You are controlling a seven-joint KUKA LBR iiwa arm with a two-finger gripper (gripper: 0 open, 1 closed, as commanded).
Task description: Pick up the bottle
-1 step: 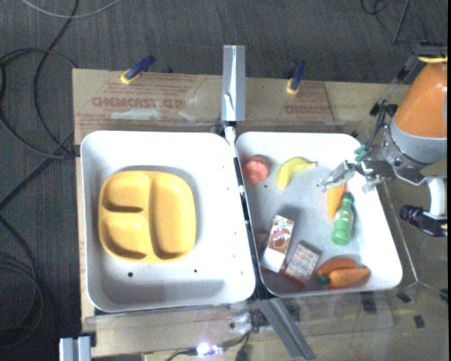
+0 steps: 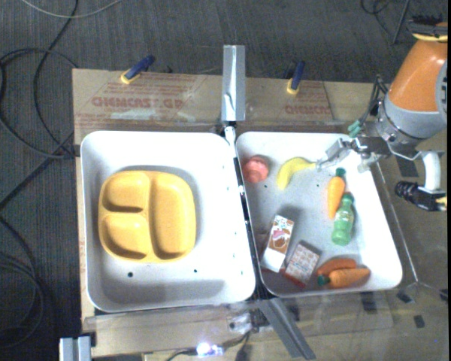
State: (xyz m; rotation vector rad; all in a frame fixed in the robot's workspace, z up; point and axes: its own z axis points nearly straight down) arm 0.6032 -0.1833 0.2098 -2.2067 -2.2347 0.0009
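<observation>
Left bin (image 2: 90,201) holds a yellow divided tray (image 2: 147,215). Right bin (image 2: 387,232): green bottle (image 2: 343,221), carrots, banana, cartons. Gripper (image 2: 344,150) hovers at its far edge; grip state unclear.

Yellow divided tray (image 2: 147,215) in left bin (image 2: 90,201); carrots (image 2: 336,195), perhaps cartons (image 2: 278,243), right.

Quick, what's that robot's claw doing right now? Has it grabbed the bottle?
Gripper: near the right bin's far edge, no object between its fingers; open or shut cannot be told.
Green bottle: lying in the right bin, not picked up.

Tool (image 2: 344,150) low, arm angled leftward
</observation>
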